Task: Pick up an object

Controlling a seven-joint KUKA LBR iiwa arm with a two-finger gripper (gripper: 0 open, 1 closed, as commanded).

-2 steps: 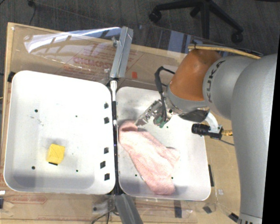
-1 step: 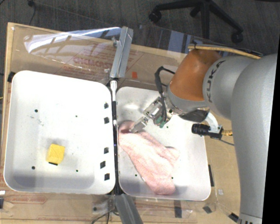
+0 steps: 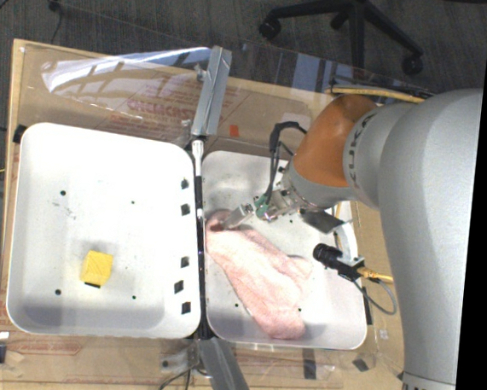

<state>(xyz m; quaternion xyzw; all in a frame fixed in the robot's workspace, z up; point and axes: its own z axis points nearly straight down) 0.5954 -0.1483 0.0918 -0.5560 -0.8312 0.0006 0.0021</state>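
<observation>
Camera view: tool, grip state unclear, reaching at pink cloth just below; next, pinch and lift.

Grey arm bent in from right, tool low, pointing left

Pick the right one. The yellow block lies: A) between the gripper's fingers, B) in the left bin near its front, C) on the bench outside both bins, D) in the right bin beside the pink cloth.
B: the yellow block sits alone on the floor of the left bin, towards its near edge, while the pink cloth lies in the right bin.
</observation>
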